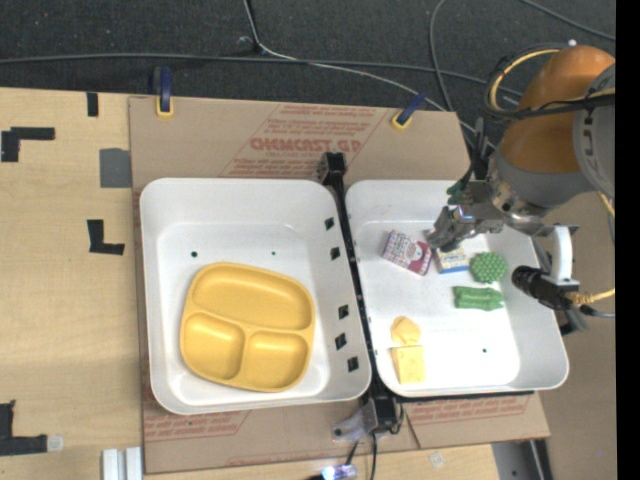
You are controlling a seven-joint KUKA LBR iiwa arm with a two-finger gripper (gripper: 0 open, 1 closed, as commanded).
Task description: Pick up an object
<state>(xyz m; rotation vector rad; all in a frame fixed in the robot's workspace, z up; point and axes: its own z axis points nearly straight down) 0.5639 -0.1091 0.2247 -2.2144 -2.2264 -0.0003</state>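
Desk, right bin [520, 368]: gripper [443, 236], jaw state indiscernible, beside small purple packet [405, 251], likely light, crinkly; grip its edges.

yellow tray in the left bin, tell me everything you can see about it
The yellow tray is a rounded, glossy piece that looks like moulded plastic, with three compartments: one wide one across the far side and two smaller ones side by side nearer the camera. All three look empty. It lies flat and right way up on the floor of the left bin, turned slightly askew, in the bin's near half. Nothing else touches it; the hand is over in the right bin.
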